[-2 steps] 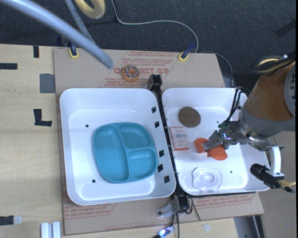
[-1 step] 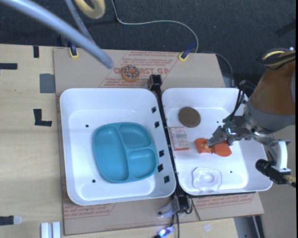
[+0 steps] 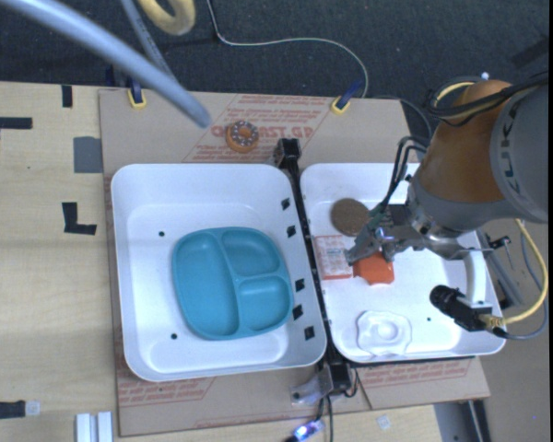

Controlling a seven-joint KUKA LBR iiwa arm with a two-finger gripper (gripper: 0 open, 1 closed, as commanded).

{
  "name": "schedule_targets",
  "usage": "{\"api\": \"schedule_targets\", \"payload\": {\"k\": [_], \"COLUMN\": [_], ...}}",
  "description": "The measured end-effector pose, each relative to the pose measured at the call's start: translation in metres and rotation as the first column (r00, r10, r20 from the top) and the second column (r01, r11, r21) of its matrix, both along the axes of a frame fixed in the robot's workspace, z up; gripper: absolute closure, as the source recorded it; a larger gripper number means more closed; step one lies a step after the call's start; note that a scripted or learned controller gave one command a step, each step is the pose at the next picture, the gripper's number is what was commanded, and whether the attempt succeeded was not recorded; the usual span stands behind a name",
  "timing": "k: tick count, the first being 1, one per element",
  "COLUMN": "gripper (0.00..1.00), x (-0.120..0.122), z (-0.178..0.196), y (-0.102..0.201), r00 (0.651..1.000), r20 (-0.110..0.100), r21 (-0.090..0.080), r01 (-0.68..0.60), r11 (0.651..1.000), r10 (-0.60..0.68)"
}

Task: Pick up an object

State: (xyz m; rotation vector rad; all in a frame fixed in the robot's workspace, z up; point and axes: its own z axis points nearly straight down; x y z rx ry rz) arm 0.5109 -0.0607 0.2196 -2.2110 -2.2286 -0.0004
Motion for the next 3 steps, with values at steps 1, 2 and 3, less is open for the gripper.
{"api": "schedule_targets", "payload": {"k": [1,2,3], "gripper": [1.00,1.00,1.00], "x": [0.016,0.019,0.025], "z": [0.002,-0.006,-0.014], "y": [0.046,0.106,0.155], "r00": [1.000,1.000,1.000], "r20": [0.000,-0.001,-0.001], "r21": [-0.001,-0.002,-0.002], "r01": [0.001,0.002,0.004], "r11": [1.000,1.000,1.000], "r10": [-0.001,-0.002,-0.004]}}
